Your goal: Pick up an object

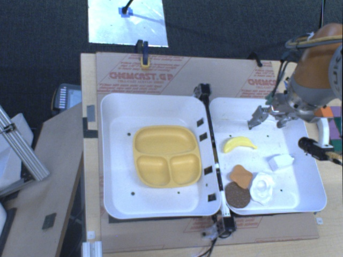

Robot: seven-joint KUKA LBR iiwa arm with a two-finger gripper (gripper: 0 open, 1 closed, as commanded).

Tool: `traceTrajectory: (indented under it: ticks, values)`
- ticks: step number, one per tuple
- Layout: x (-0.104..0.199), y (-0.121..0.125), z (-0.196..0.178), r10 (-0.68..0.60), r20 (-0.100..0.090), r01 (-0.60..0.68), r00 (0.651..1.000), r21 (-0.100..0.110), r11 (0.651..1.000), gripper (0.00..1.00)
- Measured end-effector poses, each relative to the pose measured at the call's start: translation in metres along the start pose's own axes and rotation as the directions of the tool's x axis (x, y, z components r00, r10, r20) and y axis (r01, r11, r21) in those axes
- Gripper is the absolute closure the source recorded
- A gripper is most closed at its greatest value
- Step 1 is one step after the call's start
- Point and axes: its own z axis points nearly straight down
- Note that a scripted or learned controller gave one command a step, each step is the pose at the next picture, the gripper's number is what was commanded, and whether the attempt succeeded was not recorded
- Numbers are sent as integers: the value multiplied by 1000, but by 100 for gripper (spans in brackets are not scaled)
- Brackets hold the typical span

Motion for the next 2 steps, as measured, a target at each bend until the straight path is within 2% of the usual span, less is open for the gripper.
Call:
traceTrajectory:
  ticks: [1, 2]
  values:
    - [0, 3, -7, -2, 2, 2, 1000, -12, 1000, 0]
    - [3, 4, 55, -1, 2, 1, 1000, -10, 1000, 0]
